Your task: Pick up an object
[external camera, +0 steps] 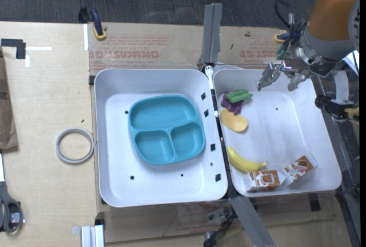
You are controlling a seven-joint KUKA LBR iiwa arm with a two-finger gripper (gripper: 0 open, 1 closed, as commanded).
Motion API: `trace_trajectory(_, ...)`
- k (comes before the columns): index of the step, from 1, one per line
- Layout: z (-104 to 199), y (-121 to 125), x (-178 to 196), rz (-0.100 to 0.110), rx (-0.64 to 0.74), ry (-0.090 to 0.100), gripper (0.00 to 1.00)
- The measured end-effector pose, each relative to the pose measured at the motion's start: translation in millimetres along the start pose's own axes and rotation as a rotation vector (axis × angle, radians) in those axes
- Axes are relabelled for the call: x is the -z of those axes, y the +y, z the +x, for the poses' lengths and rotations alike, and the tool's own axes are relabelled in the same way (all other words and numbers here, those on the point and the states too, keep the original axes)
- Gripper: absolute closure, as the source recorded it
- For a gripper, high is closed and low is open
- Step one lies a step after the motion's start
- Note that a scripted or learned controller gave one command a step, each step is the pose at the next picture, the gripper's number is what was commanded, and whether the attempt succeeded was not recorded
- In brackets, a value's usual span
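My gripper (pixel 280 81) hangs over the far edge of the right bin (pixel 297 126), its two fingers spread apart with nothing between them. In that bin lie a green and purple toy (pixel 235 99), a flat yellow piece (pixel 234 122), a banana (pixel 246 162) and two small orange-and-white cartons (pixel 264 180) (pixel 299 168) near the front. The green and purple toy is to the left of the gripper and a little nearer the front.
The left bin (pixel 114 160) holds a blue divided plate (pixel 167 128). A grey ring (pixel 75 144) and scissors (pixel 10 212) lie on the bench at the left. A grey divider post (pixel 211 34) stands between the bins at the back.
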State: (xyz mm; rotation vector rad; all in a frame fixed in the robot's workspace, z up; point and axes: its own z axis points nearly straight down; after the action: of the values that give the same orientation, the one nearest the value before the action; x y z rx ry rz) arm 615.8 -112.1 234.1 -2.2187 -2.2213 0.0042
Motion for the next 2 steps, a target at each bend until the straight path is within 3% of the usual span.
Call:
trace_trajectory(1, -1.2, -83.3, -58.3, 0.000, -0.077, 0.001, 0.00)
trace_trajectory(2, -0.4, -137.9, -137.6, 0.000, -0.069, 0.001, 0.00)
